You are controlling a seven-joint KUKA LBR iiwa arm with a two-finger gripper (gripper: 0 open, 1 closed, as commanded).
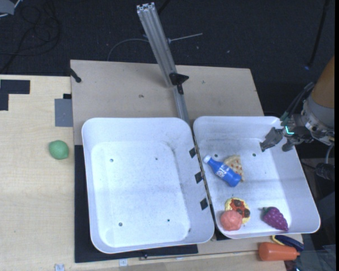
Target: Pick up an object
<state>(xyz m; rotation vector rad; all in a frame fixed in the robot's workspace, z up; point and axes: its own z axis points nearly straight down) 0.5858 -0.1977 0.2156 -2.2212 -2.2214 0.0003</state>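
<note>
The right bin [305, 185] holds a blue bottle [222, 171] lying on its side next to a tan waffle-like piece [235, 164]. Nearer the front lie a red-orange fruit [231, 220] against a yellow and red item [238, 206], and a purple grape bunch [275, 217]. My gripper [278, 139] hovers at the bin's far right rim, above and right of the bottle, with its dark fingers spread and nothing between them.
The left bin [96, 140] stands beside the right one. A green ball [59, 149] rests on the wooden bench to the left. An orange object [277, 252] lies in front of the right bin. A metal rail [161, 49] slants up behind the bins.
</note>
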